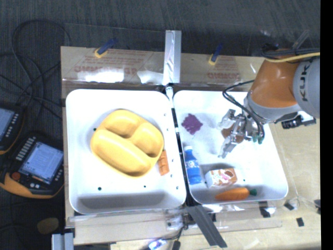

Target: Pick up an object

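My gripper (227,135) hangs over the middle of the right bin (270,165), reaching in from the right. Its fingers (226,121) stand spread apart, so it is open. A small brownish thing (227,132) shows between them; whether they touch it is unclear. Left of the gripper lies a purple piece (192,123). Below it, a blue bottle (192,166) lies along the bin's left wall. A white and pink packet (221,177) sits beside the bottle, and an orange carrot (233,194) rests by the front wall.
The left bin (83,191) holds a large yellow lumpy object (127,142) and a small orange piece (163,163) by the divider. A handheld controller (34,163) and cables lie on the floor at the left.
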